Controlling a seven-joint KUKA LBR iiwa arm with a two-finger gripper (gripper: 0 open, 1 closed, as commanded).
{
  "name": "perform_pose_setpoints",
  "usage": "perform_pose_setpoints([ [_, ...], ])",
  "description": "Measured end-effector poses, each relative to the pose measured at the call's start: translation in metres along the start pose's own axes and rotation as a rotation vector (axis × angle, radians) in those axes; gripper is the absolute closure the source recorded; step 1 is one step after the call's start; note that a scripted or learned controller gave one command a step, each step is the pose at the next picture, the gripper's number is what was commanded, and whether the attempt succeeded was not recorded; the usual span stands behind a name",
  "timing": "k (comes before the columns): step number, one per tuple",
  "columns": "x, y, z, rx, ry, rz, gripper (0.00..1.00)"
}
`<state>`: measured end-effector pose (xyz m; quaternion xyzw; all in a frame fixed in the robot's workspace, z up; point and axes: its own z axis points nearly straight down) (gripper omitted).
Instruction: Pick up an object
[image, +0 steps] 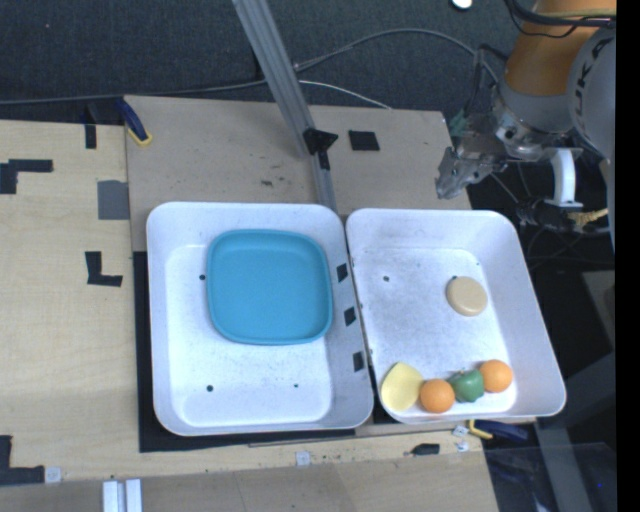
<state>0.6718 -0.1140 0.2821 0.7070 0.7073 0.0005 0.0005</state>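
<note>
Candidate object: beige round piece (466, 295), right bin (420, 225), right of centre, well apart from others; likely light, stiff, smooth, domed. Best grasp: across widest sides. Lower edge cluster: yellow piece (401, 386), orange ball (436, 396), green piece (466, 386), second orange ball (496, 376), crowded. Left bin (170, 300): blue plate (268, 286). Gripper (455, 178) upper right, above bin's far rim, nothing held; opening: cannot tell.

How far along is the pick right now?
Done: nothing yet. The beige disc, yellow piece, two orange balls and the green item all lie in the right bin. In hand: nothing visible; the gripper hangs beyond the bin's far edge. Left: descend, grasp, lift.
</note>
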Motion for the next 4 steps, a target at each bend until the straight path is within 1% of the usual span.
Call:
perform_pose_setpoints([
  [1, 0.039, -0.020, 0.011, 0.003, 0.001, -0.002, 1.00],
  [3, 0.145, -0.037, 0.032, 0.002, 0.001, -0.004, 1.00],
  [4, 0.186, -0.061, 0.049, 0.003, 0.001, -0.003, 1.00],
])
